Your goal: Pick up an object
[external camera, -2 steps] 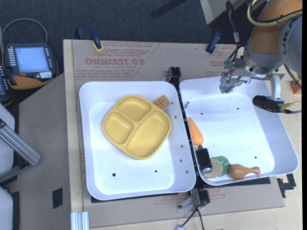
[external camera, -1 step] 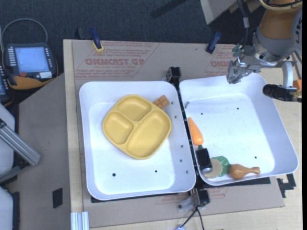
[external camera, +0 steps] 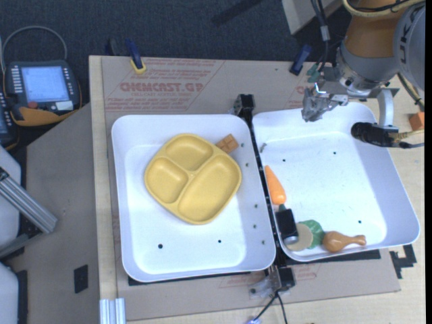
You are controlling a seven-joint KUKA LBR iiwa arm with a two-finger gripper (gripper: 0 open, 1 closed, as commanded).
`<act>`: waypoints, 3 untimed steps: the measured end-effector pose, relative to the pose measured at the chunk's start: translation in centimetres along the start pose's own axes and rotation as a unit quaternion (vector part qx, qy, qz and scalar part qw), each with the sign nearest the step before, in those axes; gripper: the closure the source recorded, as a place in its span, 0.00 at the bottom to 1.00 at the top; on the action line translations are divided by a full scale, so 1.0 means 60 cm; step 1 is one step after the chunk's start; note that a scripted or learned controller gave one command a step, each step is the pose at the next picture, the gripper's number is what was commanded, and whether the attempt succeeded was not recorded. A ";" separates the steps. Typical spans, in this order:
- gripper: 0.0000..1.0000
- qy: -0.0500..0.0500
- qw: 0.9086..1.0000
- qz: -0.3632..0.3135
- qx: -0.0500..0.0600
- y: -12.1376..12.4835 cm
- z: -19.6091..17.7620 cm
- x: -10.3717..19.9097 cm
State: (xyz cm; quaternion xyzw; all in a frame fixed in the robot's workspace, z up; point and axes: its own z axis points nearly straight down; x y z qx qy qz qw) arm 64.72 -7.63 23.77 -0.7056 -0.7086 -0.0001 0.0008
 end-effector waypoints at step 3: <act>1.00 0.001 1.000 -0.001 0.001 -0.067 -0.016 0.255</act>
